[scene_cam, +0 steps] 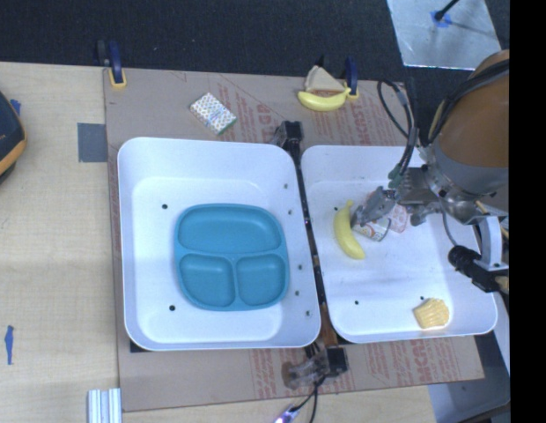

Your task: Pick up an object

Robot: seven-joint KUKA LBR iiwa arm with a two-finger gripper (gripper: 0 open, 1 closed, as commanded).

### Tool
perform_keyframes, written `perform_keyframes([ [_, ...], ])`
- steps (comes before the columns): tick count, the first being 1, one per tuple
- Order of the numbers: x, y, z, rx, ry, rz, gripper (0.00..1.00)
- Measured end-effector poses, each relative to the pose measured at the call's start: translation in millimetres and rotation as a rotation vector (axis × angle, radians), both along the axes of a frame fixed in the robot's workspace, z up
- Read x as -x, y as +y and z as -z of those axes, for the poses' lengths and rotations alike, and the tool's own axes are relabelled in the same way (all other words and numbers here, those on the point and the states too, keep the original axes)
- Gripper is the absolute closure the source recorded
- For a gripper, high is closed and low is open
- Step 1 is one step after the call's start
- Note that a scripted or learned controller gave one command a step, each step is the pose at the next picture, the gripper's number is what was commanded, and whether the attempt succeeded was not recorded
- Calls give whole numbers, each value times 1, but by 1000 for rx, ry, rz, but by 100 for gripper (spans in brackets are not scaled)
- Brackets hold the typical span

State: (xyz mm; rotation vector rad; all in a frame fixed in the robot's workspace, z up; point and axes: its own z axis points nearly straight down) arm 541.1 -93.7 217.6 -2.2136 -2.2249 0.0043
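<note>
reaching in from the right over the right-hand bin, the grey arm with its orange band bending down toward the bin floor. hovering low near the bin's middle, the gripper, pointing left; whether the fingers are apart or together being impossible to tell, as is whether anything is sitting between them. lying just left of the gripper, on the bin floor, a yellow banana, running roughly top to bottom, its upper end close to the fingertips, contact not being clear. showing right under the gripper tip, something small, pale and reddish, too blurred to name. resting near the bin's lower right corner, well apart from the gripper, a small yellow ridged piece. sitting in the left-hand bin, a blue divided plate. lying outside the bins on the cardboard beyond them, a second banana-like yellow item and a small patterned packet.
</note>
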Motion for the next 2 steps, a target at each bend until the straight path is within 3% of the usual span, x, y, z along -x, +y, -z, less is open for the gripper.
perform_keyframes([
  [1,-48,-1,100,4,-11,-1,0],
  [2,-46,-2,93,4,0,-4,100],
])
